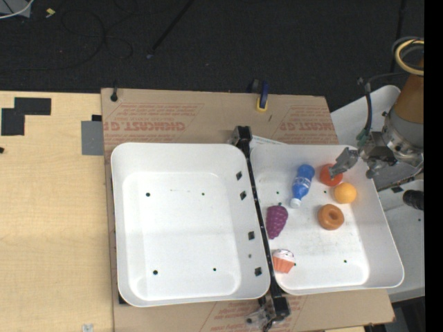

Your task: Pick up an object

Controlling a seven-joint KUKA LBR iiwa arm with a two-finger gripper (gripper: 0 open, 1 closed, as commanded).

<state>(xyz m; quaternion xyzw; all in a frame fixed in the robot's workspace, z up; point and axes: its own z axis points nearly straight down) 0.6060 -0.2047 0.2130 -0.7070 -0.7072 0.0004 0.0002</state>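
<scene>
No object is lifted yet: the gripper (pixel 360 160) hangs with jaws spread and empty over the right bin (pixel 387 254) (beside the red piece (pixel 329 176)).

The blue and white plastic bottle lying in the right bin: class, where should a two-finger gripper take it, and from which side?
Grip the blue and white plastic bottle across its middle, coming from above. It lies flat and slanted, so the fingers should close across its narrow width, probably clear of the purple grape bunch.
</scene>
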